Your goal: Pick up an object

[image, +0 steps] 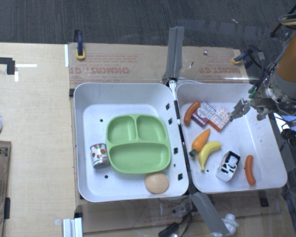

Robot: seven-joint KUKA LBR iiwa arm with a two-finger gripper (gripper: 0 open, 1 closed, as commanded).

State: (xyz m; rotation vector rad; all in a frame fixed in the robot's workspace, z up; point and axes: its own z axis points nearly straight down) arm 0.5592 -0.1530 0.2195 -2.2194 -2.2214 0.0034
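Observation:
My gripper [247,111] hangs over the right bin [266,181], in its upper right part, with its fingers spread and nothing between them. Just to its left lie a red and white packet [219,119] and a pink box [203,111]. Farther left is an orange sausage [188,113]. Below them sit a carrot [201,139], a banana [207,153], a black and white carton [228,165] and a red sausage [249,170]. The left finger's tip is close to the packet's right edge; I cannot tell if they touch.
The left bin [84,132] holds a green divided plate [138,143], a small patterned cup [98,155] and a round tan bun [157,182]. A grey post [175,53] rises behind the wall between the bins. Clamps stand at the bench's back edge.

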